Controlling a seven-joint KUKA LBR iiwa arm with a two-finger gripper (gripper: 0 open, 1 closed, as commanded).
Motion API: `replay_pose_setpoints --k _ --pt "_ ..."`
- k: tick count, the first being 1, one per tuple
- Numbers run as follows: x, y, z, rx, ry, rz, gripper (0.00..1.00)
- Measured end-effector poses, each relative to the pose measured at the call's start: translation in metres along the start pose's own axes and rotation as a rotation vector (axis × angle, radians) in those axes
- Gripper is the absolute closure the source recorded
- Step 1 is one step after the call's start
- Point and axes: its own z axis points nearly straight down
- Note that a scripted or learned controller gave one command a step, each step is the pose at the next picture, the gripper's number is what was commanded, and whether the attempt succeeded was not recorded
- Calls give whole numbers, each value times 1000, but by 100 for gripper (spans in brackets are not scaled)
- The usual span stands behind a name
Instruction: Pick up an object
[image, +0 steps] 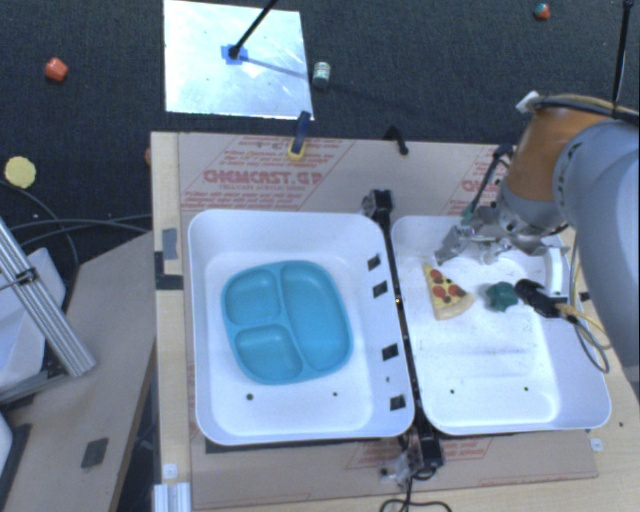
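In the right bin a toy pizza slice lies flat near the left wall. A small dark green object rests just right of it. My gripper hangs over the bin's far end, just above and behind the pizza slice, apart from both objects. Nothing shows in its grasp. The grey arm with its orange band comes in from the upper right.
The left bin holds a blue divided plate. A black divider runs between the bins. Cardboard lies under both. A shiny metal sheet and small loose items lie on the dark floor beyond.
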Motion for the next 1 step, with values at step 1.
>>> replay_pose_setpoints --k 1 --pt "2 -89 0 11 4 1 0"
